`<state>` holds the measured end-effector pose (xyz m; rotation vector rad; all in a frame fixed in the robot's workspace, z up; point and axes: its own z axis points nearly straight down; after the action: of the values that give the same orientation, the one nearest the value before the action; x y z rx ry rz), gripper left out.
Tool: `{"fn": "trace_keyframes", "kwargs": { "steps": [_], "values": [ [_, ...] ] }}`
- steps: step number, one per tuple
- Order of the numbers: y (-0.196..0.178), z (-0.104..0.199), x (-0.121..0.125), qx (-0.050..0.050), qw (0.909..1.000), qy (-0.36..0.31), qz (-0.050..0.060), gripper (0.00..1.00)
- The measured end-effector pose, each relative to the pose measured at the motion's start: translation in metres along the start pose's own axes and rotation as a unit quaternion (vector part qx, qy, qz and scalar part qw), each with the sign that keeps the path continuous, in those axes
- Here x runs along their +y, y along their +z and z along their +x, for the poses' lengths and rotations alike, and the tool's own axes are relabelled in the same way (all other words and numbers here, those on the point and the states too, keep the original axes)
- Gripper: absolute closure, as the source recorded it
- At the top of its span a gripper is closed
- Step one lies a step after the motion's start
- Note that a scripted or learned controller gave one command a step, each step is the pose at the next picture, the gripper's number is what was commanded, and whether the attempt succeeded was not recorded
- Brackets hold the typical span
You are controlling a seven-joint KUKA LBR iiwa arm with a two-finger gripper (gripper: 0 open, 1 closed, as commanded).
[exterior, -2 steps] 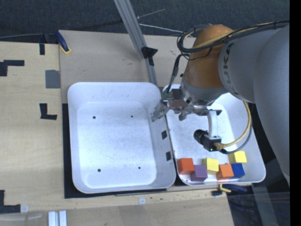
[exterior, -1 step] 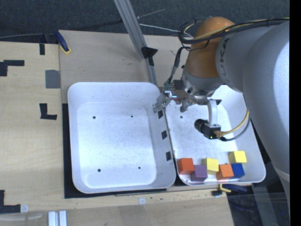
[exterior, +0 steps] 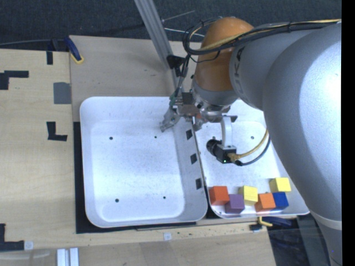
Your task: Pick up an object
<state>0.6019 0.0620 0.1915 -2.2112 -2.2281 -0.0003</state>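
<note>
Claw (exterior: 168, 122): two-finger, grey metal, over the 1 o'clock corner of the left shallow white plastic bin (exterior: 97, 121); whether spread or pressed together cannot be told; nothing seen between the fingers.

Arm (exterior: 288, 93): grey, with an orange band above the wrist, entering from 3 o'clock.

Right shallow white plastic bin (exterior: 252, 132): holds small coloured cubes clustered at its 6 o'clock end, well apart from the claw: orange cube (exterior: 219, 194), purple cube (exterior: 236, 203), yellow cube (exterior: 250, 194), second orange cube (exterior: 266, 201), blue cube (exterior: 280, 200), second yellow cube (exterior: 280, 184).

Counter (exterior: 33, 165): light wood, carrying both bins.
</note>
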Motion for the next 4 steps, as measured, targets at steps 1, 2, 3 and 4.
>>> {"fn": "trace_keyframes", "kwargs": {
  "steps": [1, 2, 3, 4],
  "values": [
    [0.0, -0.07, -0.003, -0.003, 1.0, 0.007, 0.001, 0.0],
    [0.0, -0.065, -0.003, -0.001, 1.0, 0.003, 0.0, 0.0],
    [-0.02, -0.074, 0.005, -0.001, 1.0, 0.003, -0.001, 0.0],
    [-0.027, -0.054, -0.003, 0.0, 1.0, 0.002, 0.0, 0.0]
  ]
}}
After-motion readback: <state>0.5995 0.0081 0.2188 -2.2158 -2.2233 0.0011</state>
